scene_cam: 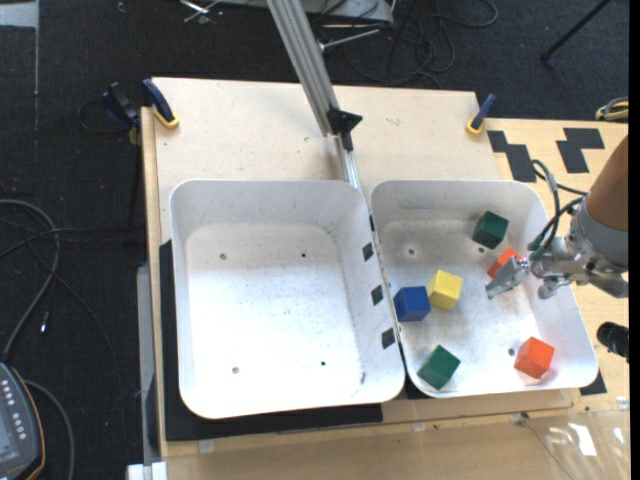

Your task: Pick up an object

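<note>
Over the right bin (560,278), the arm reaches in from the right and its hand (512,274) sits low beside a small orange-red block (503,262). I cannot tell whether that block is grasped or merely touched. Scattered in the same bin lie a dark green cube (490,229), a yellow cube (446,289) just beside a blue one (411,303), a green cube (438,366) and an orange cube (535,357). The left bin (190,268) sits alongside on the worktop (260,128).
</note>
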Controlling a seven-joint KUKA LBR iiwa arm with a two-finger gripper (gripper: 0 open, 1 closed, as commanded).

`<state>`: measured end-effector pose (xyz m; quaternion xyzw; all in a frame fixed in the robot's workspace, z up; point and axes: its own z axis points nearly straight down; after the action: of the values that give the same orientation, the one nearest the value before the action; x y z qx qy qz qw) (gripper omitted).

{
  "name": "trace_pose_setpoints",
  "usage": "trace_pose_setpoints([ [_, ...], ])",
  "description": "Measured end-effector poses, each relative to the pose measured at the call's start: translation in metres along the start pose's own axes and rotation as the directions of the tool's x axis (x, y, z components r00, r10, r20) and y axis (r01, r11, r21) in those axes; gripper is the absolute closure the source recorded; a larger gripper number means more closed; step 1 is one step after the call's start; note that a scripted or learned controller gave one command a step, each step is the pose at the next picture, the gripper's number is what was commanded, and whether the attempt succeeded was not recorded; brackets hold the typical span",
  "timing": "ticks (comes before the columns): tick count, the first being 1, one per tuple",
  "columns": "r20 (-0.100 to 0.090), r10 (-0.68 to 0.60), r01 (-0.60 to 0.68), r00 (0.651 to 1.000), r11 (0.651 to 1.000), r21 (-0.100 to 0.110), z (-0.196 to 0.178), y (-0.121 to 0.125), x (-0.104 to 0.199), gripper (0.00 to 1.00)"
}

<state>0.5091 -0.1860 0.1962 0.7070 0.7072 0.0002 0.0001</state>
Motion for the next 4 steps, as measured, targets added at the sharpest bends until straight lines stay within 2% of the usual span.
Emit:
trace_pose_setpoints([
  [1,0.005,-0.005,0.005,1.000,1.000,-0.008,0.070,0.087,0.001,0.00],
  [2,-0.002,-0.004,0.004,1.000,1.000,0.002,0.102,0.048,0.049,0.00],
  [3,0.016,0.009,-0.009,1.000,1.000,-0.012,0.098,0.009,0.071,0.00],
  [4,0.016,0.009,-0.009,1.000,1.000,-0.012,0.089,0.010,0.070,1.00],
])
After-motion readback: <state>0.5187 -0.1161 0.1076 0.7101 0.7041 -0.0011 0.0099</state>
